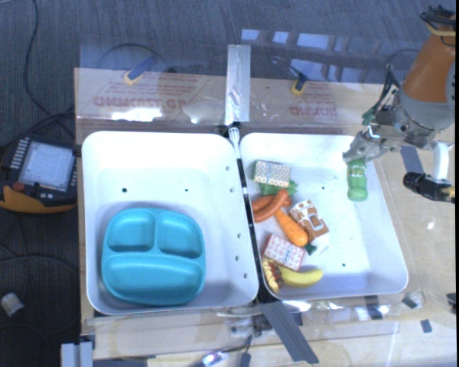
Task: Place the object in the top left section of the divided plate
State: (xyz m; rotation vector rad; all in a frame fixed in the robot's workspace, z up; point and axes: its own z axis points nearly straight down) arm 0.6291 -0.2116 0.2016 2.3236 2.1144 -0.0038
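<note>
Green bottle (357,182) hangs clamped in the hand (359,157) above the right bin (382,266); next, carry to the plate (153,257).

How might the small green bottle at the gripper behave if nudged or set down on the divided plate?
The green bottle looks like a small rounded plastic toy, so it is probably light and stiff. Its round body may roll if laid sideways. Tall and narrow, it could tip on the blue divided plate.
</note>
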